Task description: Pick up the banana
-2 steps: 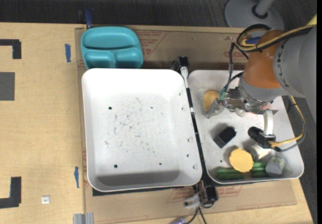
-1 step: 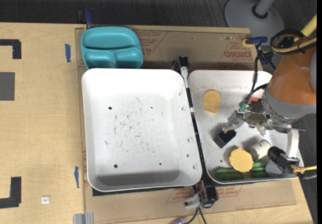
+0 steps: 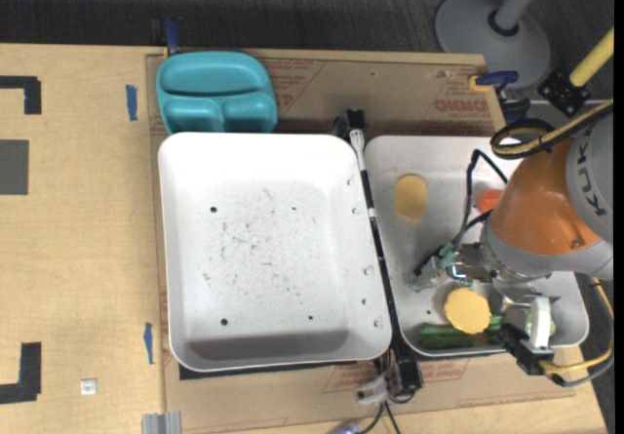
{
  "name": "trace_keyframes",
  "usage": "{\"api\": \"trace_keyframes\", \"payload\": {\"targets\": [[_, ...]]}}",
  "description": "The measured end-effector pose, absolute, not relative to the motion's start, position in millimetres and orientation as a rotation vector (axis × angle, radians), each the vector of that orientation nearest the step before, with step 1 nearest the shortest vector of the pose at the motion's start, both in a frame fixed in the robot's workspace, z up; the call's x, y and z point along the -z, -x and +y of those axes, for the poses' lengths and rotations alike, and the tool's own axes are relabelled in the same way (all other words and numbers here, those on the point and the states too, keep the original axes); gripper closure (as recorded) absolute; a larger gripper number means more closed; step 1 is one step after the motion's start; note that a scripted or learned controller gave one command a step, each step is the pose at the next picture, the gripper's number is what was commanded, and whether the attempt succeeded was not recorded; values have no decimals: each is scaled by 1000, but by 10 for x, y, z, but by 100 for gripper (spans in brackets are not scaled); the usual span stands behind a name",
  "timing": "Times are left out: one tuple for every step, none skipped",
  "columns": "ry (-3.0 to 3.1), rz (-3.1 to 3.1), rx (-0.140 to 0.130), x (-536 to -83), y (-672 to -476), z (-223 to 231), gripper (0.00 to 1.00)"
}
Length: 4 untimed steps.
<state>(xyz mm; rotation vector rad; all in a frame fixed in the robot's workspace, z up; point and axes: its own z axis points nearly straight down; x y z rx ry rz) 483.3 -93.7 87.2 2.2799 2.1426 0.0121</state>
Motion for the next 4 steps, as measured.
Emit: {"api": "trace_keyframes", "payload": {"targets": [[-2278, 2141, -16, -972, -4843, -929, 100], [-2277, 2140, -17, -1068, -4847, -929, 100], [-2602, 1754, -7, -865, -4808, -924, 100], [-2601, 1753, -8, -959, -4811, -923, 100]]}}
